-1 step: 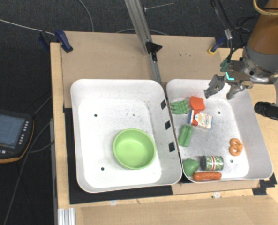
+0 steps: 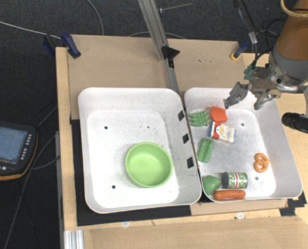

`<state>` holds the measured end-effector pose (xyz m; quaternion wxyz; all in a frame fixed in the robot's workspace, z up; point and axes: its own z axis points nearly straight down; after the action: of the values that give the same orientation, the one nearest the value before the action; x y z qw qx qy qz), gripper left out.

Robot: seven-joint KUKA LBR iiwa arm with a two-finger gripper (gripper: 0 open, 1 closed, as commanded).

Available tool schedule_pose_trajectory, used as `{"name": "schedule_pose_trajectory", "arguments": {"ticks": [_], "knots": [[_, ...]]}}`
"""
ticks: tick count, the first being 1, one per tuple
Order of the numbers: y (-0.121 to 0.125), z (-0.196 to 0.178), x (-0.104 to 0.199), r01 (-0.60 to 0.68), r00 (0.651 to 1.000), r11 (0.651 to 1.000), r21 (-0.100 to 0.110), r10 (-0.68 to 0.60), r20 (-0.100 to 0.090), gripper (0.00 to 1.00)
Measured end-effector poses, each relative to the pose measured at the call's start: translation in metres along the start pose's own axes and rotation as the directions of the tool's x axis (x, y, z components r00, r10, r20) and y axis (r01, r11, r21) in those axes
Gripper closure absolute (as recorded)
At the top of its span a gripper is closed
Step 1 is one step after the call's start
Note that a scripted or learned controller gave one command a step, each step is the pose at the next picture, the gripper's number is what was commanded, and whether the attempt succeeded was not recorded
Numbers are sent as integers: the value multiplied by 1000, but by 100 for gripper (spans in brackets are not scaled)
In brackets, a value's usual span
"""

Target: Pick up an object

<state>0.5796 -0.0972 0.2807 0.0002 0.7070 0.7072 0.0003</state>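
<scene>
White plastic bins are sitting side by side on a bench as a KUKA arm's gripper (image 2: 250, 95) is hovering over the right bin (image 2: 283, 154), near its upper rim, with its two fingers spread wide and nothing between them.

Clustered just below and to the left of the gripper, at about seven o'clock from it, an orange block (image 2: 218, 113) is leaning against a small carton (image 2: 223, 133), which is touching it from below. A green toy (image 2: 198, 119) is lying at nine o'clock from the block, against the bin's left wall, and a green pickle-like piece (image 2: 205, 150) is resting at six o'clock from that toy. Along the bin's lower edge, a small can (image 2: 233, 180) is lying on its side between a green pepper shape (image 2: 211, 183) and open floor, with a red sausage (image 2: 229, 194) just beneath it. A pretzel (image 2: 260, 162) is sitting apart at the bin's four o'clock side. The left bin (image 2: 91, 108) is holding a green bowl (image 2: 148, 164).

Crowding is looking like the main hazard: a descent on the orange block is likely to put one finger on the carton, so the block could be tipping or sliding out instead of being gripped. The can is likely to be rolling away under a glancing touch, and the items against the wall are leaving little room for a finger on that side. The pretzel, lying flat and alone, appears the cleanest target, though its low profile could let the fingers close above it.
</scene>
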Motion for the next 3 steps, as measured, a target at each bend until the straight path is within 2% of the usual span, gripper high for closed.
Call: {"name": "schedule_pose_trajectory", "arguments": {"ticks": [1, 3], "knots": [[4, 56, 9, 0, 1000, 1000, 5, 0, 0, 0], [0, 142, 2, 0, 1000, 1000, 4, 0, 0, 0]]}}
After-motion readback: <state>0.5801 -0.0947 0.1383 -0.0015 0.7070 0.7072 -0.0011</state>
